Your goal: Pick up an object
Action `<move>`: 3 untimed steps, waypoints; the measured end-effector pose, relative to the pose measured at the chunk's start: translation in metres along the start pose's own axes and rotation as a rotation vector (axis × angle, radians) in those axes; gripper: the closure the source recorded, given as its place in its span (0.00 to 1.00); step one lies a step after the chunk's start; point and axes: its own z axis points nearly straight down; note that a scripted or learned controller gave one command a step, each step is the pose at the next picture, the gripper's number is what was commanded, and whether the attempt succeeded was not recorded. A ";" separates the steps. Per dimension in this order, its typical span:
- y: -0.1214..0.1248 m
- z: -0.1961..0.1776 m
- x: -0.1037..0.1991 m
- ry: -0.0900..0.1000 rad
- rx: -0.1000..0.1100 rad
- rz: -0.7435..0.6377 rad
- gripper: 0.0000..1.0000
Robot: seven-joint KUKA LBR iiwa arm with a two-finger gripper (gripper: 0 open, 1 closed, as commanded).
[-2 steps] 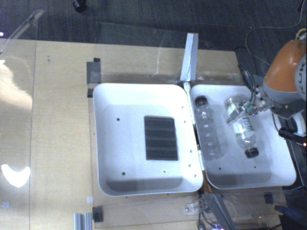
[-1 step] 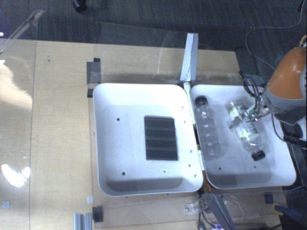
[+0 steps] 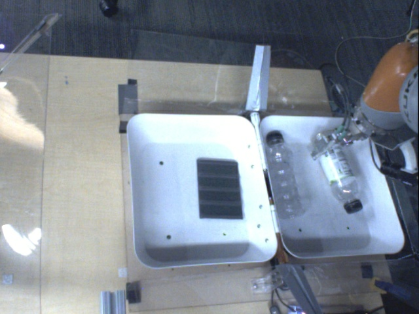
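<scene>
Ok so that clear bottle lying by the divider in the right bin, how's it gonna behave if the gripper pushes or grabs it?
The clear bottle lies on its side with its black cap toward the far wall, so it would probably roll when nudged. It looks see-through and empty, so likely light and easy to squash. Its smooth plastic may slip between the fingers.

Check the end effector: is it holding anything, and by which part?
Cannot be told. The end effector sits at the upper end of the clear plastic bottle with a black cap in the right white bin.

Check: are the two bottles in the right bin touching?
Apart. The camera view shows bare white bin floor between the left bottle and the right bottle.
</scene>
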 end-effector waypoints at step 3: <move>0.031 -0.087 0.049 0.002 0.001 -0.201 1.00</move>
